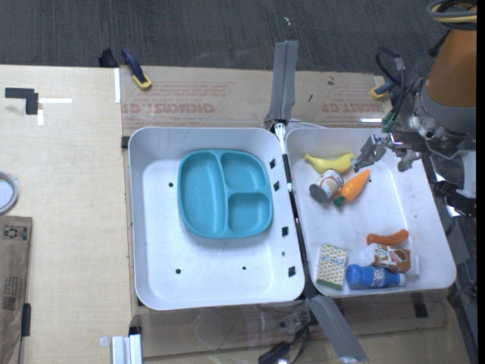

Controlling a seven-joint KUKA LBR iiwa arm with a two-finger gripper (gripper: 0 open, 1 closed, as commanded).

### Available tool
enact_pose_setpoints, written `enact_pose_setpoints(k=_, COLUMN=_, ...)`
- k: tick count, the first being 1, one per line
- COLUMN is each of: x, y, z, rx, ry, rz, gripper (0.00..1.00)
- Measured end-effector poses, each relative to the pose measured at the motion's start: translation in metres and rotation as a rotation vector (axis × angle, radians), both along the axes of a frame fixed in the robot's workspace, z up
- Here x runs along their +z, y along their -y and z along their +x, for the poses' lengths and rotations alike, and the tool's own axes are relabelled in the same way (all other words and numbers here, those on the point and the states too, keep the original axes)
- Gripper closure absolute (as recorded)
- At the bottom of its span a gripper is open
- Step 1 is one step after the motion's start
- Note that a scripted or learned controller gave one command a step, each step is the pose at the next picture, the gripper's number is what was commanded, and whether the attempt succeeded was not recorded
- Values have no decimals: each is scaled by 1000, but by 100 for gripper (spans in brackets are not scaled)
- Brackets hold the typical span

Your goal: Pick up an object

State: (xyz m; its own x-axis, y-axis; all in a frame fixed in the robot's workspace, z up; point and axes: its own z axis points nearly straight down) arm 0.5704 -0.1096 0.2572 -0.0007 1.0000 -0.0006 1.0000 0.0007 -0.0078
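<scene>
Because the banana (330,161), small can (327,187) and carrot (354,185) are touching, we are risking our gripper (373,152), fingers looking released and holding nothing, nudging 2 objects together and slipping off.

A dark grey carpeted floor (189,14) is seen along the top. A pale wooden bench (61,188) is spread below it, and a brown cardboard sheet (204,97) (printed with reversed red lettering) is held down by blue-and-yellow clamps (135,68).
</scene>
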Motion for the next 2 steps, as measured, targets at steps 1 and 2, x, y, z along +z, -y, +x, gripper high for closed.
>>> enact_pose_setpoints(k=1, x=-152, y=60, z=64, rx=2, ry=2, rz=1, gripper=0)
enact_pose_setpoints(k=2, x=-84, y=87, z=28, rx=104, ry=4, rz=1, gripper=0)
